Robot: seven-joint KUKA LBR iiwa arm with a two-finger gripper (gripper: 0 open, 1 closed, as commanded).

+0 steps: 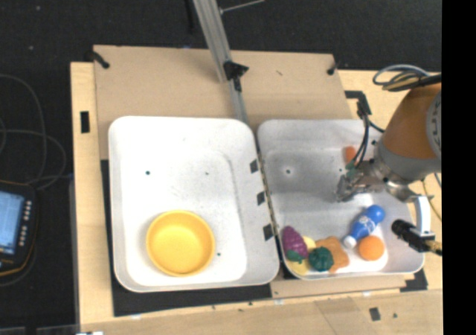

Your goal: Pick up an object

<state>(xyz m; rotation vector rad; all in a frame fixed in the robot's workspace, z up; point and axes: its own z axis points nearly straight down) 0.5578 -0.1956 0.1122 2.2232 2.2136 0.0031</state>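
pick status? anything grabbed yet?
Done: the arm has reached into the right bin, gripper low over its floor. In hand: nothing visible between the fingers. Left: the pick itself; the blue-capped bottle, orange ball and purple toy all lie on the bin floor, yellow bowl in the left bin.

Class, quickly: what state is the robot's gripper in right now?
Gripper: low over the right bin; open or shut cannot be told, and nothing is seen held.

This place looks like a robotics lab. A plywood bench (208, 88) stands on dark carpet with loose cables, a metal camera pole (212, 21) rises at 12 o'clock, and a control pendant (13, 225) lies at 9 o'clock.
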